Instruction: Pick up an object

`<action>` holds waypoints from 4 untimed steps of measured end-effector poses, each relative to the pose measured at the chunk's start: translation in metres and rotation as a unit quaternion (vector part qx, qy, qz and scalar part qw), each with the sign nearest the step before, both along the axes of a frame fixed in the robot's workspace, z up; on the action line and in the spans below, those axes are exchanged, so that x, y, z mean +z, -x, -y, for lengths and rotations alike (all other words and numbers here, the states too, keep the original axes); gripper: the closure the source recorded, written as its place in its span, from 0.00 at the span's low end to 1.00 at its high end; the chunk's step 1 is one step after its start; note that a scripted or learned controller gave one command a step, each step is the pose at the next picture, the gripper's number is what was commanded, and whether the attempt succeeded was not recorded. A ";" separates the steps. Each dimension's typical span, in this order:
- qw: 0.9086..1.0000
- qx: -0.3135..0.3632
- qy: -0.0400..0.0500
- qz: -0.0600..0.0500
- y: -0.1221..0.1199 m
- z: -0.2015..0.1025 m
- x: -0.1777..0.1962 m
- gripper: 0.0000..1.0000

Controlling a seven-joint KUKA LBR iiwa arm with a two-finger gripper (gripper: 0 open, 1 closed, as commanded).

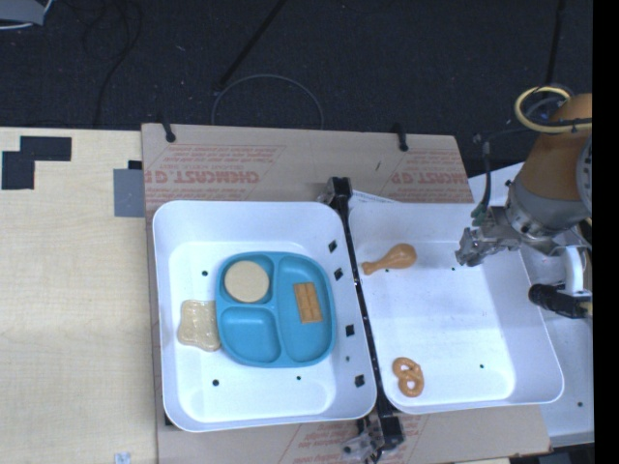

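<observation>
A: Near edge first. The pretzel lies flat on the floor of the right bin, close to its near-left corner. Thin and low; I judge the tips could skid off it or clip the near wall.

B: And the gripper?

A: It hangs over the far-right part of the right bin, low by the rim. Spread or pressed together, cannot tell; the end of it is a dark clump from this angle. Nothing is visibly between its tips.

B: Closest target?

A: The drumstick, near the far-left corner of the right bin, apart from the gripper. Rounded, tapered; likely to roll or squirt out if pinched off-centre. It also sits close to the divider between the bins, so a reach there risks hitting that edge.

B: Left bin?

A: A blue tray in the middle, holding a round cookie in its far-left compartment and a cracker in the right one. A pale slice of bread lies flat against the tray's left side. All low, tucked behind tray walls; a poor bet, and across the divider.

B: Obstructions in the right bin?

A: None between gripper and drumstick.
</observation>
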State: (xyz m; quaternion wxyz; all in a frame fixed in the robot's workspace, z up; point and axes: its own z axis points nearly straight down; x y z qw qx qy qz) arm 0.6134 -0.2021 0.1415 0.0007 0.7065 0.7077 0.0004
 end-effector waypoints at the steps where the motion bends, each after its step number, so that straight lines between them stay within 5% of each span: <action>1: 1.000 0.000 0.001 0.001 -0.004 0.009 0.051 1.00; 2: 1.000 0.000 0.001 0.001 -0.015 0.007 0.105 1.00; 4: 1.000 0.002 -0.002 -0.002 -0.009 -0.108 0.102 1.00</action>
